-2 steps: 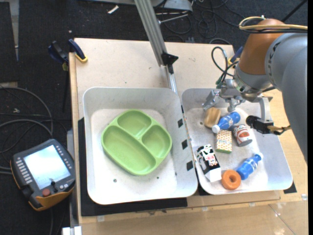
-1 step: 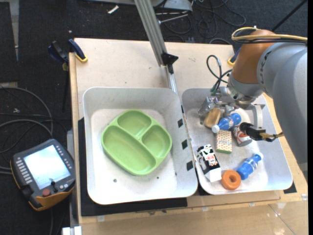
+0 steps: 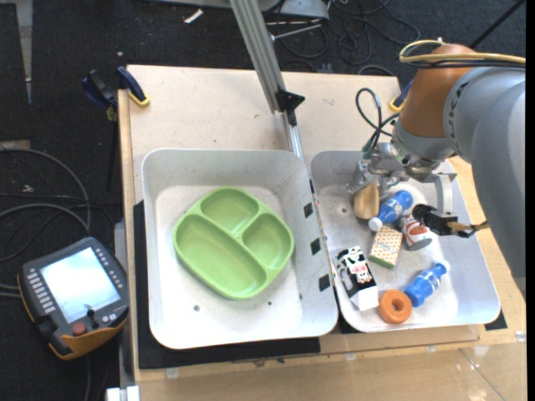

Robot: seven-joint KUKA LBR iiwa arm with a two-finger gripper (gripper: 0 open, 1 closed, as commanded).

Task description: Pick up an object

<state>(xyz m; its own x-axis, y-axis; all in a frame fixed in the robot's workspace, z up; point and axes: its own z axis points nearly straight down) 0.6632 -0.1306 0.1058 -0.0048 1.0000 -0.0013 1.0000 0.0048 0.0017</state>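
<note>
My gripper (image 3: 369, 180) reaches down into the back of the right bin (image 3: 476, 307), directly over a tan rounded object (image 3: 365, 201), and seems to touch its top. A blue bottle (image 3: 393, 207) lies just right of that object. Nearby are a red and white can (image 3: 416, 233), a speckled tan block (image 3: 386, 246), a black and white cow-patterned box (image 3: 356, 271), a second blue bottle (image 3: 425, 282) and an orange ring (image 3: 395, 307). The wrist hides how the gripper meets the tan object.
The left bin (image 3: 163, 307) holds a green divided plate (image 3: 234, 242). A slanted metal pole (image 3: 261, 44) ends at the bins' shared back edge. A teach pendant (image 3: 73, 295) lies on the floor at the left. The grey arm (image 3: 489, 124) covers the right bin's back right corner.
</note>
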